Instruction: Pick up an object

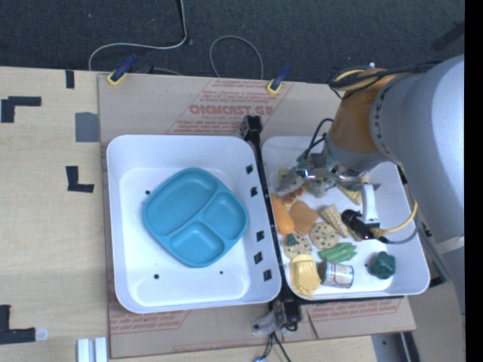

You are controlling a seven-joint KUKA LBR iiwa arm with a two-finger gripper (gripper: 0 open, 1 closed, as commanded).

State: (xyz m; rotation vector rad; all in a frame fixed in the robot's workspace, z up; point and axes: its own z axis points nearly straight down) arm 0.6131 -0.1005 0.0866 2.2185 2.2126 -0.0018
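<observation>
My gripper is low over the upper left part of the right bin, just above a pile of toy food. Directly below it lie an orange piece and a tan bread-like piece. Further toward the front are a speckled cracker, a round cookie, a green pod, a yellow corn cob, a small can and a dark green lump. The wrist hides whatever lies straight under the gripper.
The left bin holds a blue divided plate. A black divider strip runs between the two bins. The grey arm with its orange band covers the right bin's far right side.
</observation>
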